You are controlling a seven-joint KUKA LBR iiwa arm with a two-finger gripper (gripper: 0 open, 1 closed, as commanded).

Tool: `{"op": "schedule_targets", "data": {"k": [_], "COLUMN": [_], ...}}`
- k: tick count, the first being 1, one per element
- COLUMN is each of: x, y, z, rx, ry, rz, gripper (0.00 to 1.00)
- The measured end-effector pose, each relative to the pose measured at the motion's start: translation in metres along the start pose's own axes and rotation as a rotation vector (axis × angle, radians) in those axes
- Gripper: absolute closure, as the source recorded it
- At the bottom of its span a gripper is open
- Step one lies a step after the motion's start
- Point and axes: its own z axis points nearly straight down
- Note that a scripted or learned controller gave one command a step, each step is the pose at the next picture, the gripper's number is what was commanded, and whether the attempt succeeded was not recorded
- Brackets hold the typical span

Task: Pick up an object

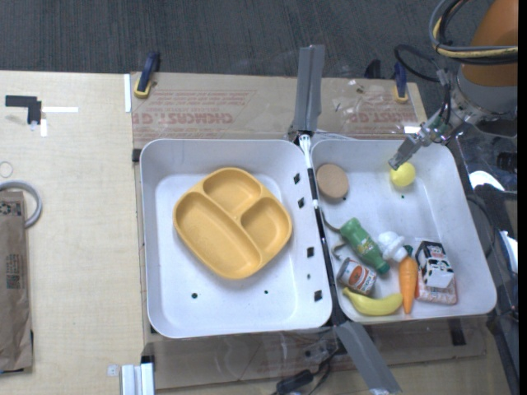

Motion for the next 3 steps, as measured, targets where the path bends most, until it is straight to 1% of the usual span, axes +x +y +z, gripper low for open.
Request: {"op": "schedule_targets", "data": {"k": [1,2,3], "x": [0.052,0.051,0.015], "y": [0.032,0.032,0.009], "z": [0.03,0.024,-0.041], "rx": [0.003,0.006,0.001], "ry": [0.002,0.002,0.0], "rz": [0.23,0.23,-0.076], "gripper": [0.0,1.0,1.0]}}
